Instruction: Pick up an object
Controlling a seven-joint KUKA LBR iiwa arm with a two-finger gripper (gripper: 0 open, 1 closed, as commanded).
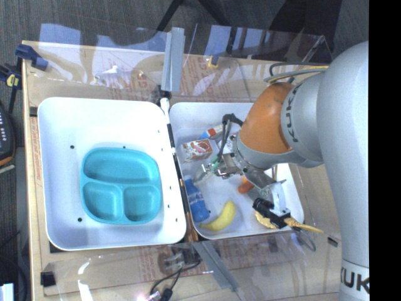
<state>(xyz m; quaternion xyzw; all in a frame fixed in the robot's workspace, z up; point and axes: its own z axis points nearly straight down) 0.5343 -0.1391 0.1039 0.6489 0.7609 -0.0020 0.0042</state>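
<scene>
My gripper hangs low in the right bin, near its middle. A white and red snack packet lies just above and left of the gripper tip. Along the bin's left wall, below the gripper, rests a blue bottle-like object. A yellow banana sits at the front of the bin. A small blue and red item lies at the back, partly behind the gripper body. An orange piece peeks out from under the wrist. Nothing is visibly held.
The left bin holds a turquoise divided plate. The grey arm with its orange band covers the right half of the right bin. Clear plastic walls stand behind both bins.
</scene>
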